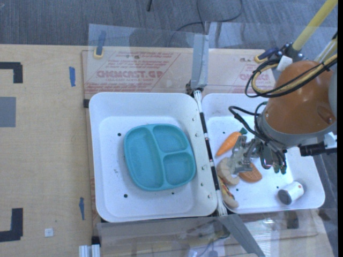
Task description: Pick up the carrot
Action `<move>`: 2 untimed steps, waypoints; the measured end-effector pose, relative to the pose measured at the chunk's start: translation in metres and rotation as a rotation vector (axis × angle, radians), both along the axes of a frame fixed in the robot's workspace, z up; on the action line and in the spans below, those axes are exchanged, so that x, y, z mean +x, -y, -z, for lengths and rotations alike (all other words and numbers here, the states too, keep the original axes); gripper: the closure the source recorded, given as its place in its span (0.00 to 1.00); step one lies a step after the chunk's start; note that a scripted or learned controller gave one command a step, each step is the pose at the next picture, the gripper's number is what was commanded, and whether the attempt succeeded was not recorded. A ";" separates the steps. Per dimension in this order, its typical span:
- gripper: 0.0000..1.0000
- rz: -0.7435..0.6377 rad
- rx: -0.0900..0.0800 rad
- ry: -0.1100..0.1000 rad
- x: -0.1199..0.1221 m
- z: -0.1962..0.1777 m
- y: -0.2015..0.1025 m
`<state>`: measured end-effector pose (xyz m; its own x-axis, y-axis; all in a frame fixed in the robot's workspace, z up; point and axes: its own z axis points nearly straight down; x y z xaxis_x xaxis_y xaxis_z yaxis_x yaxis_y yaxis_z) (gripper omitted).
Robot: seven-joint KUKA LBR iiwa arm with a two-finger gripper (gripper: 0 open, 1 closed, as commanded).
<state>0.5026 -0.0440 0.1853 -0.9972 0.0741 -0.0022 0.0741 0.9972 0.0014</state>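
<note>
Gripper point(242, 155) just below carrot point(228, 143) in right bin point(308, 197); fingers' state unclear. Bread bits point(228, 175) + orange piece point(250, 174) crowd it; plate point(159, 156) sits in left bin point(102, 143).

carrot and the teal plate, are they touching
Apart. The camera view shows the carrot in the right bin, while the teal plate lies in the left bin, the bin walls between them.

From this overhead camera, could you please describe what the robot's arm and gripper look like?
The arm appears as a large rounded orange band over a grey wrist section. Black cables loop around it, along with a yellow one, and a yellow rod slants up to the top right. The gripper below is dark metallic, a cluttered assembly of small parts with thin wires. No markings are legible.
</note>
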 end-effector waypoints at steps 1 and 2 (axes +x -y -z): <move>1.00 -0.624 -0.001 0.003 -0.005 0.000 0.002; 1.00 -0.307 -0.001 0.006 0.014 0.000 -0.006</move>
